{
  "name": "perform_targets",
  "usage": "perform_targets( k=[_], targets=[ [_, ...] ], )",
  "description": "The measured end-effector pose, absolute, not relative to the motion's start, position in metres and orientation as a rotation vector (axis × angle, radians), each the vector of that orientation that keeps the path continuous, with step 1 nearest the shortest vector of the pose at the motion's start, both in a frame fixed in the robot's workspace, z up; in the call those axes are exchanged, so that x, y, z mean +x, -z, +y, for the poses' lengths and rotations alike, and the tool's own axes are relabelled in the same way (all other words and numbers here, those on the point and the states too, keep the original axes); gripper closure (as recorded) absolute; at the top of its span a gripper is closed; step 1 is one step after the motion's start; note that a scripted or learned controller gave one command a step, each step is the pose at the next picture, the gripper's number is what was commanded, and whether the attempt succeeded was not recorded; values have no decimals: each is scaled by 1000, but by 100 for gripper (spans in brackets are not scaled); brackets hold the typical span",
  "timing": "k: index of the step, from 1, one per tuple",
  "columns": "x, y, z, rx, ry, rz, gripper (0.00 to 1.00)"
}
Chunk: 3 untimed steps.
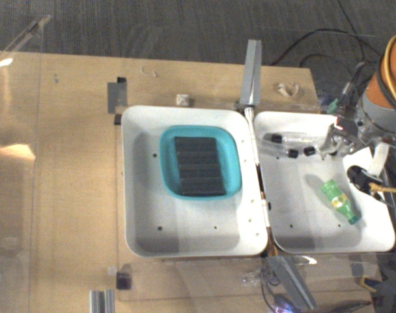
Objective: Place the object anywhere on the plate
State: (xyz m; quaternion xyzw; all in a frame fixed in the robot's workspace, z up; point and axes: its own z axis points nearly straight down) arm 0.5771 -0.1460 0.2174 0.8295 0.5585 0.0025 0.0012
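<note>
A teal plate (232, 165) with rounded corners lies in the left bin (141, 227), and a dark ribbed rectangle (198, 167) covers its middle. In the right bin (296, 237), a small green bottle-like object (339, 201) lies tilted near the right side. A clear plastic piece with black ends (286, 141) rests along the far wall. My gripper (329, 147) hangs over the far right part of the right bin, just right of the clear piece and above the green object. Nothing shows between its fingers.
A grey post (252, 70) stands behind the seam between the two bins. Cables run behind the right bin. The wooden bench (55, 175) stretches out to the left of the bins.
</note>
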Motion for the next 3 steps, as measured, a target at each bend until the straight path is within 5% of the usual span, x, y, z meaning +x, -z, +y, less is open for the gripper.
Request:
perform_targets(
  k=[1,3],
  targets=[
    [577,-217,-146,2604,-8,1753,0],
    [499,-411,-198,2912,-7,1165,0]
  ],
)
